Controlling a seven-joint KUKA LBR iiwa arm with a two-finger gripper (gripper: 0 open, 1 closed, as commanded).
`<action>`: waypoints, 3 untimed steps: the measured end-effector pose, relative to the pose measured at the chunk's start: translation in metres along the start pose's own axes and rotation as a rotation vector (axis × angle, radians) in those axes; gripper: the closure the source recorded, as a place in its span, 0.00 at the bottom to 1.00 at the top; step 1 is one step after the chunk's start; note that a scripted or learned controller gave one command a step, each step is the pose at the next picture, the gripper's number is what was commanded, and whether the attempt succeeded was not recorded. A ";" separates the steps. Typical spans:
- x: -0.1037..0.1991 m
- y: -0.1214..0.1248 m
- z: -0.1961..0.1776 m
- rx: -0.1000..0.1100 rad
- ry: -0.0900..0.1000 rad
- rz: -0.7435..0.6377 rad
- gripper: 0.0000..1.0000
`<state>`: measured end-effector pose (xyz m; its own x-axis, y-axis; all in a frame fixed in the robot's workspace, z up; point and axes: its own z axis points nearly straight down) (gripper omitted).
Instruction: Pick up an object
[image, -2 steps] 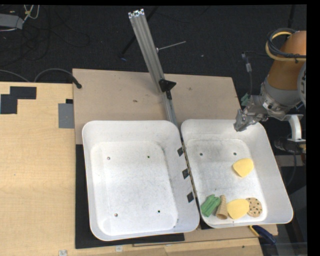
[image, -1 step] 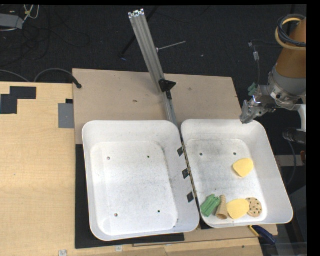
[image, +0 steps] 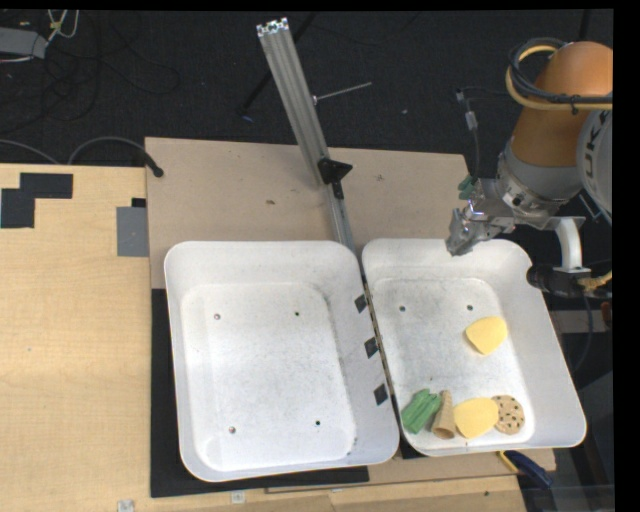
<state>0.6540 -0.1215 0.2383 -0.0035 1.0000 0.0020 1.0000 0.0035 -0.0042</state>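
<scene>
The claw (image: 467, 236) hangs over the right bin's (image: 540, 300) rim at 12 o'clock; whether it grips cannot be told. A yellow piece (image: 486, 335) lies mid-bin; green toy (image: 421, 409), cone (image: 443, 415), yellow piece (image: 475, 417), cookie (image: 508, 413) cluster at 6 o'clock.

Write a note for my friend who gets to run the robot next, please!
The tool hangs over the far rim of the right bin with nothing in it.
The toys are all in the right bin: a yellow piece lies alone in the middle; near the front rim, a green toy, a tan cone, another yellow piece and a cookie huddle in a row.
The left bin sits beside it.
Done: nothing picked up.
Left: lower the arm and grab one toy.
</scene>
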 end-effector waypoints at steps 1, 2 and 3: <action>0.053 -0.004 0.013 0.000 0.000 0.000 1.00; 0.099 -0.003 0.005 -0.003 0.000 0.000 1.00; 0.154 0.000 0.016 0.001 0.000 -0.001 1.00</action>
<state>0.6533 0.0323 0.2224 -0.0041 1.0000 0.0021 1.0000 0.0041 -0.0048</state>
